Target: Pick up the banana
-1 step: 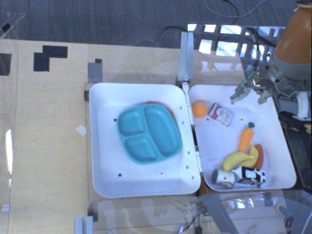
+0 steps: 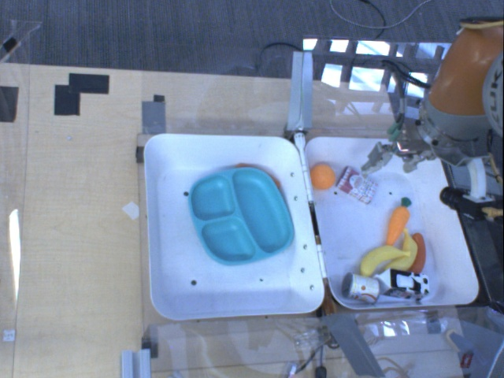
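Robotics lab: bench (image 2: 71, 211), white bins (image 2: 165, 290), cable (image 2: 378, 10)

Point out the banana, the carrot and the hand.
banana (image 2: 384, 257): camera view, middle of its yellow curve, right bin.
carrot (image 2: 398, 224): camera view, middle of its orange body, just above the banana.
hand (image 2: 391, 155): camera view, midway between its fingertips, over the right bin's far side.

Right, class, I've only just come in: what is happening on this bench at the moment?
A grey and orange robot arm reaches in over the right bin, its gripper spread open above the bin's far end beside a small packet. The banana it should pick up lies untouched near the front, next to a carrot. The left bin holds a blue divided plate.
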